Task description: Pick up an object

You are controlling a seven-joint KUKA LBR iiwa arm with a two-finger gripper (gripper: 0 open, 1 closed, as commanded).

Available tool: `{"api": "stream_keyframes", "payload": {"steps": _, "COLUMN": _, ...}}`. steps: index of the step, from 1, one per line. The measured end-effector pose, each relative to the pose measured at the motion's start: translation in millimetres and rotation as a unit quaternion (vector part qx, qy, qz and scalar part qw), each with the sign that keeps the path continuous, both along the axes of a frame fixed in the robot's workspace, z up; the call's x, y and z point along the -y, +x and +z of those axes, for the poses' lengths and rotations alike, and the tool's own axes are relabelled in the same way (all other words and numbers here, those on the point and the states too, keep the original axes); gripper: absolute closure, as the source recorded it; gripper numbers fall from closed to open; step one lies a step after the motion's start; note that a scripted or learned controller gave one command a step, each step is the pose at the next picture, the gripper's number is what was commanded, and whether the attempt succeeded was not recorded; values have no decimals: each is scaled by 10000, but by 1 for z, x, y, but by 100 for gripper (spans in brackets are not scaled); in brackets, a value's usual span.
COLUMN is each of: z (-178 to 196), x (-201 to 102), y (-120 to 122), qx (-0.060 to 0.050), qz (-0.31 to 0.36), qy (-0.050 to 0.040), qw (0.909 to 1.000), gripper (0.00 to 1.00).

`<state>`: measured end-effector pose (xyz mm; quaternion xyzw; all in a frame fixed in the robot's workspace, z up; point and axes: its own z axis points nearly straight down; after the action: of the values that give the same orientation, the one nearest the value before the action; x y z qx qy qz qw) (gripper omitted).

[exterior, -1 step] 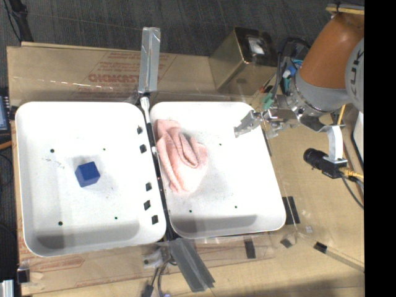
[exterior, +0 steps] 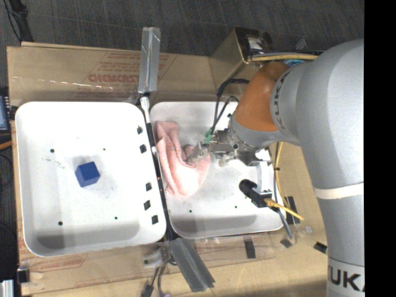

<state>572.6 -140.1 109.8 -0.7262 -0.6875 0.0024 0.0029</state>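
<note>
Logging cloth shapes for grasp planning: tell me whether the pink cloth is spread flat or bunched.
Bunched. The pink cloth lies crumpled in folds along the left wall of the right bin, beside the gripper.

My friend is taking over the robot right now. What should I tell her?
Gripper: low in the right bin, at the edge of the pink cloth; whether it grips the cloth cannot be told.
Pink cloth: bunched along the right bin's left side, lying on the bin floor.
Blue cube: alone in the left bin.
Done: the arm has reached the cloth.
Left: grip something and lift it.
</note>
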Motion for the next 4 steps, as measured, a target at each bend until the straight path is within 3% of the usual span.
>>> {"api": "stream_keyframes", "payload": {"steps": 1, "z": -17, "x": -19, "y": 39, "qx": 32, "qz": 893, "qy": -1, "qw": 9960, "gripper": 0}}
{"api": "stream_keyframes", "payload": {"steps": 2, "z": -8, "x": -19, "y": 39, "qx": 24, "qz": 908, "qy": -2, "qw": 9959, "gripper": 100}}
{"api": "stream_keyframes", "payload": {"steps": 3, "z": 82, "x": -72, "y": 69, "qx": 27, "qz": 1479, "qy": 2, "qw": 9890, "gripper": 100}}
{"api": "stream_keyframes", "payload": {"steps": 4, "z": 82, "x": -72, "y": 69, "qx": 26, "qz": 1479, "qy": 3, "qw": 9890, "gripper": 0}}
